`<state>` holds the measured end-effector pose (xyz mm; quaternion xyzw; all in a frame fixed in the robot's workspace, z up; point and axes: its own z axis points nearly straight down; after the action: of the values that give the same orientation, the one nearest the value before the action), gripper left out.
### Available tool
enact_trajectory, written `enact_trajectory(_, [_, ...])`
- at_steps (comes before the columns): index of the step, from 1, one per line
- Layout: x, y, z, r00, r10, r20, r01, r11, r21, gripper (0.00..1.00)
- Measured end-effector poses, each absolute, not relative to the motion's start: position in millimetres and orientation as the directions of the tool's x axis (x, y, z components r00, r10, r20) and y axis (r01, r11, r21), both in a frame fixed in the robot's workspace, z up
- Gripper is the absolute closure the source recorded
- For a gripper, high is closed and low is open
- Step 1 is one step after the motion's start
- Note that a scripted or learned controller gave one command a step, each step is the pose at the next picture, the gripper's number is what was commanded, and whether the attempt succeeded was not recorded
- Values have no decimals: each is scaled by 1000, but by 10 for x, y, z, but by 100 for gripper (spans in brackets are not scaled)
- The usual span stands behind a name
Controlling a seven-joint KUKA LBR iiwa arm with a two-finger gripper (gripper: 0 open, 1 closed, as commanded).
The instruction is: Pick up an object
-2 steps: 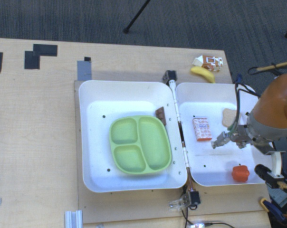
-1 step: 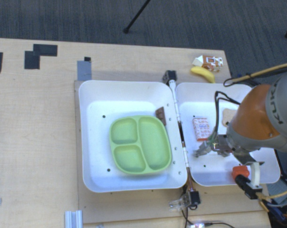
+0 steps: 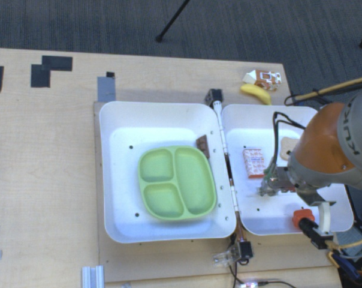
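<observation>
My gripper [image 3: 266,188] hangs low over the floor of the right bin [image 3: 253,221], in its middle, with the arm's orange band just to its right. A red and white packet [image 3: 253,162] lies flat just up and to the left of the gripper, apart from it. A pale beige thing [image 3: 286,148] shows at the arm's upper edge, partly hidden. A small orange thing [image 3: 301,216] sits near the bin's front right. Nothing shows between the gripper and the bin floor.
The left bin [image 3: 118,161] holds a green divided plate [image 3: 177,183] and a small brown piece [image 3: 201,142] by the ridge between the bins. On the bench behind the right bin lie a yellow banana [image 3: 255,92] and a small carton [image 3: 264,77].
</observation>
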<state>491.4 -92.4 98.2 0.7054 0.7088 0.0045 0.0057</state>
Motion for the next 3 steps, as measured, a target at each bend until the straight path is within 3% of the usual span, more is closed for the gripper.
enact_trajectory(1, [4881,-715,1874,-5,1000,0,1000,5,5,100])
enact_trajectory(2, [4877,-716,1869,-4,1000,0,1000,4,3,0])
enact_trajectory(3, [4870,-1207,1743,-3,1000,-1,1000,3,2,0])
